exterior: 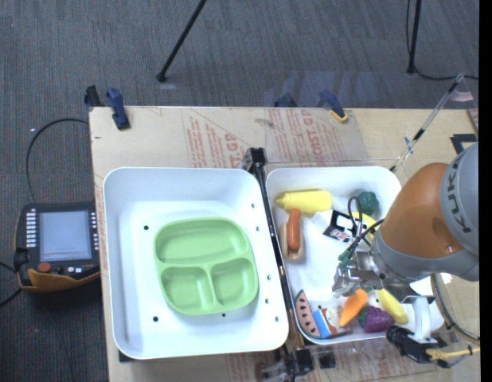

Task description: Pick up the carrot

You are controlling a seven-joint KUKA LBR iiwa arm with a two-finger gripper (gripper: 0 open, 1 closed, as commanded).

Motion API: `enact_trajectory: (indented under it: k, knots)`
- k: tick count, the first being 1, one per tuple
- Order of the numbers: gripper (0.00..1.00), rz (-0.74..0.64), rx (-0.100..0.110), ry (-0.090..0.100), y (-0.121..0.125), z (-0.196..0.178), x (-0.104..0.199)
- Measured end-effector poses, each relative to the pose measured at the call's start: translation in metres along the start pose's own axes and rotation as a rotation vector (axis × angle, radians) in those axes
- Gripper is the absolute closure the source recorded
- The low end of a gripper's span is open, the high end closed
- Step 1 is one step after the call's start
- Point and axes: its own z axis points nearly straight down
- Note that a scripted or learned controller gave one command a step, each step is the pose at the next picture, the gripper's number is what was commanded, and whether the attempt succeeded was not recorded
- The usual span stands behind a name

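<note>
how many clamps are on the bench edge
3 along the far edge: a blue clamp at the left corner, a blue clamp mid-edge, and a yellow clamp beside it. The arm may hide others.

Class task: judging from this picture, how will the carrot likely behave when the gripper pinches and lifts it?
The carrot looks like a smooth toy, so probably stiff and light. Its tapered shape may let it slip out of a pinch. It lies crowded against the purple toy and melon slice, so these may get nudged.
</note>
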Motion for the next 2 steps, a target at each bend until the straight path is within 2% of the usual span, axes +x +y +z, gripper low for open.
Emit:
enact_trajectory:
  k: [1, 2]
  knots:
    - [1.0, 0.115, -0.019, -0.007, 0.001, -0.094, 0.019]
    - [1.0, -0.318, -0.01, -0.01, 0.011, 0.004, -0.068]
